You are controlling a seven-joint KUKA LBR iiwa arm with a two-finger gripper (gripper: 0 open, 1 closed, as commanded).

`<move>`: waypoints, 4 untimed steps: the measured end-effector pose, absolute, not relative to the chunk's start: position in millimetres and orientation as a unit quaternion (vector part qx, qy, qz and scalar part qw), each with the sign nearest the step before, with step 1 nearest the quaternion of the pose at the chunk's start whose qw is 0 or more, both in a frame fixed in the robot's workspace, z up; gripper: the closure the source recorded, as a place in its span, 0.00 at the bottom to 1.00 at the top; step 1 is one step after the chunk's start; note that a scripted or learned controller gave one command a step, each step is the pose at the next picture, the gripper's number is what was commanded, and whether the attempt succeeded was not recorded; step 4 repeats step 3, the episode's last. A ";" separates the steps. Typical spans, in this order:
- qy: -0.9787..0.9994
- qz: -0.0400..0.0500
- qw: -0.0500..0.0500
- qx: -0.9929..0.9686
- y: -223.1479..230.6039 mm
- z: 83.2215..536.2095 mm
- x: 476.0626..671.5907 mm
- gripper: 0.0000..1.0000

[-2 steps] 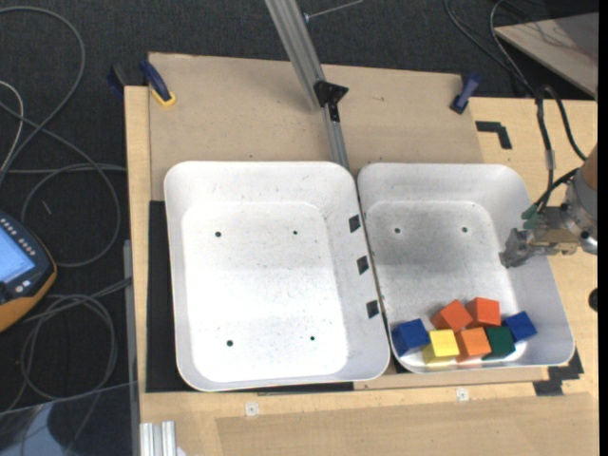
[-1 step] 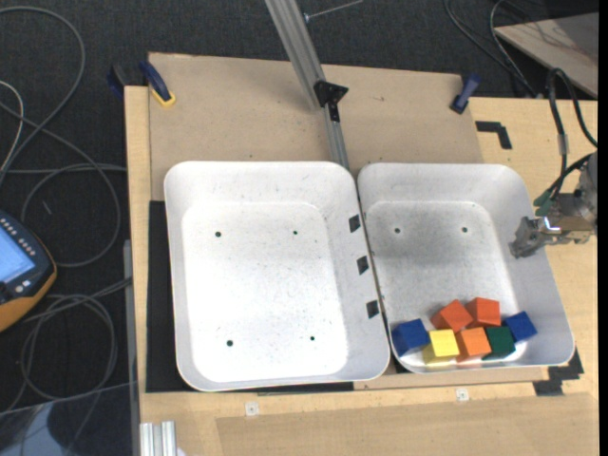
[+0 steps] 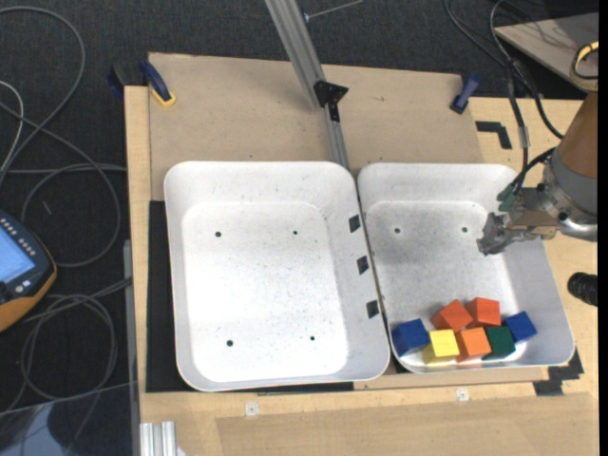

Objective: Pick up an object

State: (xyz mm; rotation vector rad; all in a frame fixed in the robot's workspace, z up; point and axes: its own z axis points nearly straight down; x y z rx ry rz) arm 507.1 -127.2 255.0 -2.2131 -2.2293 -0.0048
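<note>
Several coloured blocks lie bunched in the near corner of the right bin (image 3: 418, 198): a blue block (image 3: 410, 335), a yellow block (image 3: 444, 344), orange blocks (image 3: 456, 315), a red-orange block (image 3: 487, 310), a green block (image 3: 500, 340) and a second blue block (image 3: 520, 326). My gripper (image 3: 493, 238) hangs over the right side of that bin, above and behind the blocks, and apart from them. Nothing shows between its fingers.
The left bin (image 3: 190, 198) stands beside the right one, with black clips along the shared wall. A metal pole (image 3: 304, 55) slants over the back of the bench. Blue clamps (image 3: 158, 84) hold the bench's far corners. Cables and a handheld pendant (image 3: 19, 264) lie at left.
</note>
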 end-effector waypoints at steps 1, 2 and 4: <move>-0.710 -0.001 0.001 -0.705 -76.0 260.6 507.5 1.00; -0.710 0.000 0.002 -0.704 -16.4 250.1 509.0 1.00; -0.710 -0.002 0.000 -0.704 40.3 256.9 520.4 1.00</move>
